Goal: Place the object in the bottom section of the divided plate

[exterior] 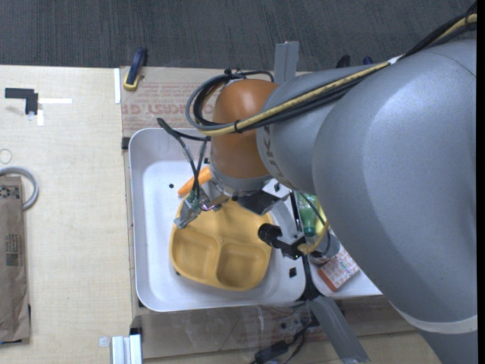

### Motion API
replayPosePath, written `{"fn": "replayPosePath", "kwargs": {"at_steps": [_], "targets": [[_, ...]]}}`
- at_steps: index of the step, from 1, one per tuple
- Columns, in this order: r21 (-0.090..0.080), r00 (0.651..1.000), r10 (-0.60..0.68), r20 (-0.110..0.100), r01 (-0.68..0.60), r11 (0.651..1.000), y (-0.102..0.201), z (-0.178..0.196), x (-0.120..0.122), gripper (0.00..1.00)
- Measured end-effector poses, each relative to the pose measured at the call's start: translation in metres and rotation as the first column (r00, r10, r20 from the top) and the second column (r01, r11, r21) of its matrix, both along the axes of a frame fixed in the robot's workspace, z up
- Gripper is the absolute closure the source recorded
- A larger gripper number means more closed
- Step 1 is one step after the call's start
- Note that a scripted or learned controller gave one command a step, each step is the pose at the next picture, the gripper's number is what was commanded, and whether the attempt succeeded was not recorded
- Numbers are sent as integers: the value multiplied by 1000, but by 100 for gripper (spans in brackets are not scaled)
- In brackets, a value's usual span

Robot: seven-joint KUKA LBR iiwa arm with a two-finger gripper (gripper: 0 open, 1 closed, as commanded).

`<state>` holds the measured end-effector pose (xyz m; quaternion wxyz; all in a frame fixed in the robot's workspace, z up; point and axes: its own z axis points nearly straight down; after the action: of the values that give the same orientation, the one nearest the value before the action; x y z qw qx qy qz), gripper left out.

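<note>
We take the yellow divided plate (220, 252) in the left white bin (151, 226) as our landmark. Our tool (198, 202) hangs over the plate's upper-left rim, and we cannot tell its state. An orange object (194, 182) sits just beyond that rim, touching or just beside the tool, its long axis slanting toward the plate. The bottom section lies across the plate from there.

Dark grey carpet floor (151, 10) lies beyond the pale wooden bench (68, 203); lighting even.
</note>
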<state>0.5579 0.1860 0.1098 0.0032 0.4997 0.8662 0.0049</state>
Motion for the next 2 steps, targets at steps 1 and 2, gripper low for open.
{"fn": "replayPosePath", "kwargs": {"at_steps": [1,2], "targets": [[-9,977,-212,-12,212,977,-6,29,80,0],[-12,906,-423,-15,423,906,-16,45,28,0]]}}
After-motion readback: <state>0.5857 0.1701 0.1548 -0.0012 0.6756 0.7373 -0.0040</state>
